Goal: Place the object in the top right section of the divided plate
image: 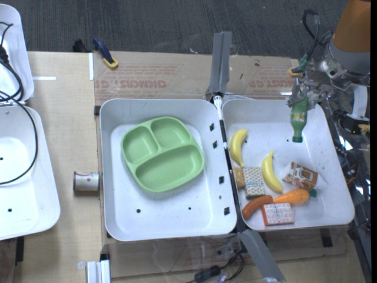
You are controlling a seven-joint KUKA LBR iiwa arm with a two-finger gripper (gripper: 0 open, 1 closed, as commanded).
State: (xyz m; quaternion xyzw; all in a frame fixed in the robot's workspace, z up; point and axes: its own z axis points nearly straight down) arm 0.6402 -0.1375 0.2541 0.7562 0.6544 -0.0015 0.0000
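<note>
A: The arm's top is cut off at the frame edge. The end effector (301,99) looks clamped on the neck of a green bottle (298,122), hanging upright over the right bin (330,158).

B: Yep. The green divided plate (163,154) sits alone in the left bin (118,211); bananas (237,146), a carrot (291,197) and small boxes (277,214) lie in the right.

Dark grey carpet-like floor (147,10) across top. Bench (65,128) w/ light wood top; flat brown cardboard sheet (159,75) w/ red print lies on it at the back. Grey metal upright (221,61) at centre back. White equipment (17,175) w/ black cable (15,87) at left. Lighting even.
</note>
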